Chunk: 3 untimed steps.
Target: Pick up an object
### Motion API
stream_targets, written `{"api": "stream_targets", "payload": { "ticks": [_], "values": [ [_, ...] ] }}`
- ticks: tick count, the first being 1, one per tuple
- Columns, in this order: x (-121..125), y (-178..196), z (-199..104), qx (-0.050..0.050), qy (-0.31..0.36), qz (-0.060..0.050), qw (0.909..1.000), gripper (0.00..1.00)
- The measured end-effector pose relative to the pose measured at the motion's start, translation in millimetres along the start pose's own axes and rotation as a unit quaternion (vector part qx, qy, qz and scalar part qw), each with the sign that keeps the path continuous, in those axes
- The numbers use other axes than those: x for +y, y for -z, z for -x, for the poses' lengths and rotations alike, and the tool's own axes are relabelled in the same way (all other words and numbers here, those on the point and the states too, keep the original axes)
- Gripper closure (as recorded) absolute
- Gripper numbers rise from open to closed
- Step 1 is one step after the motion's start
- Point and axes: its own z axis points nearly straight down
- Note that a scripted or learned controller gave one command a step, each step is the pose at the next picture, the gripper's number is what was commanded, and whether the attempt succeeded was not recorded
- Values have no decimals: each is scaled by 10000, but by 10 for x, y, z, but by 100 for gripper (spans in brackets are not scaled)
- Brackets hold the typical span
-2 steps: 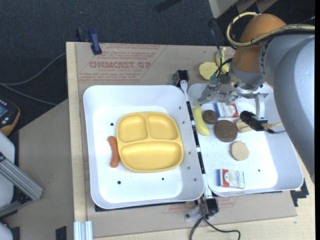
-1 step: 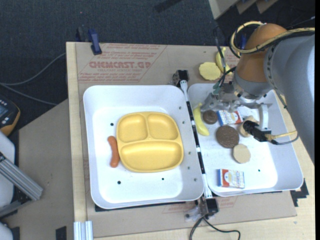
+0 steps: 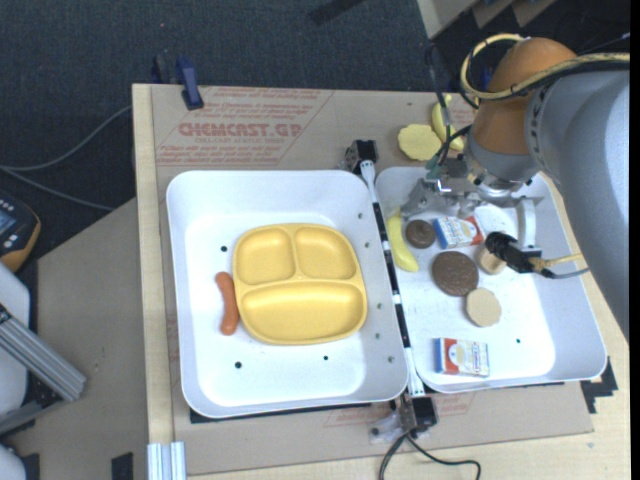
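Gripper low at 12 o'clock in right bin, over small carton. Claw state: cannot tell. Yellow tray fills left bin.

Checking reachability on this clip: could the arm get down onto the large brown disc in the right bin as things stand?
Probably yes. The brown disc lies flat with nothing on top of it, and the gripper hangs just above and behind it in the right bin. A smaller brown disc and tan disc sit close, which may crowd the fingers.

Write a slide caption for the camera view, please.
KUKA arm's claw lowered among toy foods in the right bin; yellow divided plate in the left bin.
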Motion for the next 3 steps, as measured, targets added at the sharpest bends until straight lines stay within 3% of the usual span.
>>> {"api": "stream_targets", "payload": {
  "ticks": [1,2,3],
  "values": [
    [-778,16,606,-5,-35,20,10000,0],
    [-908,17,319,-38,-7,40,10000,0],
    [-1727,104,11,22,-19,-63,10000,0]
  ]
}}
